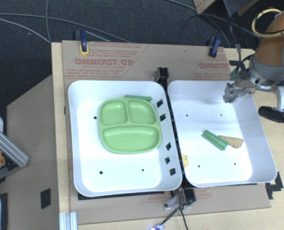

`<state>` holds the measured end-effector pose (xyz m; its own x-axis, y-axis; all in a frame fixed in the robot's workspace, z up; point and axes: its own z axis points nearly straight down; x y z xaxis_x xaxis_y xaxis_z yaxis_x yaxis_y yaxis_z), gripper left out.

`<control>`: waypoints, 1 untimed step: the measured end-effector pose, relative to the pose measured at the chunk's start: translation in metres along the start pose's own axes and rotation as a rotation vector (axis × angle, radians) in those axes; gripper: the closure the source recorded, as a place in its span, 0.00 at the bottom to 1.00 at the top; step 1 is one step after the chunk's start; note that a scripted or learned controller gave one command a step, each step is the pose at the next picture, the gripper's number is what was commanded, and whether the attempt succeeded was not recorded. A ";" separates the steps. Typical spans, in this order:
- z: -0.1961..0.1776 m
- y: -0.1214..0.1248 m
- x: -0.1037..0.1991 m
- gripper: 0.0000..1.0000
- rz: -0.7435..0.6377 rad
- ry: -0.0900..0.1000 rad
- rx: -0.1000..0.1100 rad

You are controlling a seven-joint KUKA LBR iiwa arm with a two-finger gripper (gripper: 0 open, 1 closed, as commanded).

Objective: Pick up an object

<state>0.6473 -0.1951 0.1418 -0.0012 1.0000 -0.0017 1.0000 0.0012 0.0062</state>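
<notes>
Two white bins before me. Gripper point(230, 94) hovers over right bin point(257, 128), far right corner; can't tell finger state. Green stick point(214, 140) touches tan wedge point(231, 142) mid-bin, nearer. Left bin point(82, 128) holds green divided plate point(129, 126).

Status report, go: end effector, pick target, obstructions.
End effector above right bin's far edge. Green stick and tan wedge lie apart from it, untouched. Path clear.

Reaching in from the right, orange-banded arm point(271, 37) bent downward, gripper point(230, 94) low at the far right, fingers too blurred to read.
</notes>
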 end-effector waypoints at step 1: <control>-0.051 0.001 0.009 1.00 -0.001 0.000 -0.001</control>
<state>0.6478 -0.1856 0.1924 -0.0018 1.0000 -0.0013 1.0000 0.0018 0.0069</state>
